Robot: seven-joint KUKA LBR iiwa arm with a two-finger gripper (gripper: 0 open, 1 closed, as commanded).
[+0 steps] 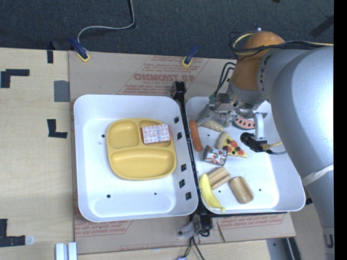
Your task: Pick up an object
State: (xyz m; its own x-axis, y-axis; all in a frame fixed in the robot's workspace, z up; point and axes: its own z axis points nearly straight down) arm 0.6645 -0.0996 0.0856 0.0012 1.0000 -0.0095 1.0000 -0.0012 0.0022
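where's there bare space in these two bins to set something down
Most room is in the left bin: the strip between the yellow divided plate and the near wall, plus its left margin. In the right bin, only the near right corner beyond the bread roll is bare. Around the gripper, carrot and pizza slice it's crowded.

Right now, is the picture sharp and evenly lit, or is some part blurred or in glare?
Camera view: even, soft light; the yellow tray and banana look sharp; the near arm is large and slightly soft; white bins bright, no harsh glare.
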